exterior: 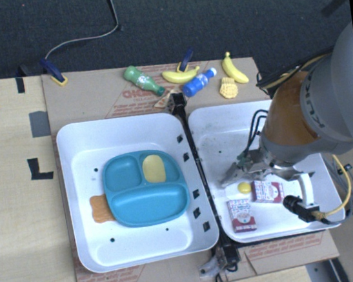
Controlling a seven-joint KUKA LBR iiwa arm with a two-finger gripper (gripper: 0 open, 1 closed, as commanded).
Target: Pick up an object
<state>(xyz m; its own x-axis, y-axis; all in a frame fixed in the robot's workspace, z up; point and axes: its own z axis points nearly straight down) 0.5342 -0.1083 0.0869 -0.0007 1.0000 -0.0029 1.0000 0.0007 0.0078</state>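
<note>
Dark carpet fills the top of the frame, and below it a cardboard-covered bench (79, 95) carries two shallow white bins side by side. Along the cardboard's upper edge, outside the bins and so out of play, lie a green toy bottle (142, 80), a yellow banana (180, 75), a blue bottle (198, 82), a second banana (235, 69) and a small corn cob (227, 87). The left bin (73, 145) holds a blue divided plate (145, 189) with a yellow oval piece (154, 169) resting in its upper right compartment; an orange piece (100, 208) pokes out from under the plate's left edge.

The arm (304, 119) reaches in from the right and sits low over the right bin (219, 121). Its gripper (248, 163) hangs just above the objects worth picking, which cluster at that bin's lower middle: a small white-and-yellow piece (239, 189), a dark red carton (267, 191) just beside it, and a red-and-white carton (242, 215) below. Whether the jaws are open or closed cannot be told, as the wrist hides them. Nothing appears lifted, so the pick looks unfinished.
</note>
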